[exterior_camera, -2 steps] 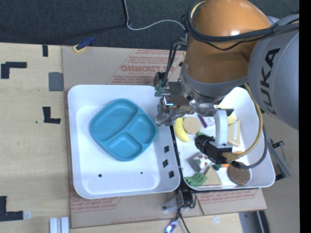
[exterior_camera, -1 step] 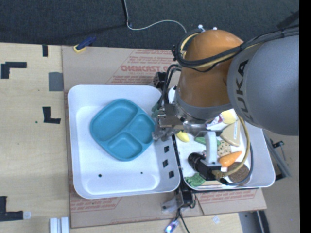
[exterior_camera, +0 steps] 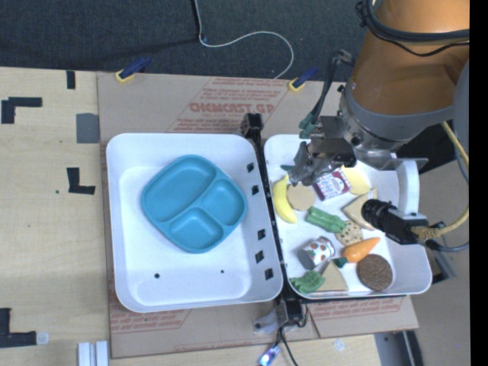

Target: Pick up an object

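The gripper (exterior_camera: 305, 168), jaw state impossible to tell, hangs mid-frame over the banana (exterior_camera: 284, 203); it should centre before closing

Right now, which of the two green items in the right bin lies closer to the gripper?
The green pickle-like piece mid-bin, just below the gripper. The other green piece sits at the bin's front edge.

The flat brown cardboard sheet (exterior_camera: 221, 105) under the two bins carries red printed lettering along its far edge, seen upside down from this camera; the large word appears to read "CHEMCAST GP", though the letters are not sharp. Smaller red lines beside and beneath it are too blurred to read. Red print also shows on the cardboard's near edge, and it is likewise illegible.
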Controlling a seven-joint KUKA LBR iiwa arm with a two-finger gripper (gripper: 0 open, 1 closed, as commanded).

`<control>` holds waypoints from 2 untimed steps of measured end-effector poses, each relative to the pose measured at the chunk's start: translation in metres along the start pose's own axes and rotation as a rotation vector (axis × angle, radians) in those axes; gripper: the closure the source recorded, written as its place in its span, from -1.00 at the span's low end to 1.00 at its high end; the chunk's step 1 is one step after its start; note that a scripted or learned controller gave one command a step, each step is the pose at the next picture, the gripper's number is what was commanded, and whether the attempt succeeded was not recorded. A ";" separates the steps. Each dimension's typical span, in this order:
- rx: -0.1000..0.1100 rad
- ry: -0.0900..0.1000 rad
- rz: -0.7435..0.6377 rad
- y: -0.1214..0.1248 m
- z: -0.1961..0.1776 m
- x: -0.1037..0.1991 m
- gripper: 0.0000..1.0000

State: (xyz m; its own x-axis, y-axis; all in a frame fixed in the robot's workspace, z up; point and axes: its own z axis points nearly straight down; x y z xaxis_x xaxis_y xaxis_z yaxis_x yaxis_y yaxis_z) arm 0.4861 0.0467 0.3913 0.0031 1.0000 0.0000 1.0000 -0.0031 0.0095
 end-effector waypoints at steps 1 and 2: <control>0.019 -0.001 -0.006 -0.005 0.077 0.032 1.00; -0.003 0.002 -0.005 -0.001 -0.043 0.021 1.00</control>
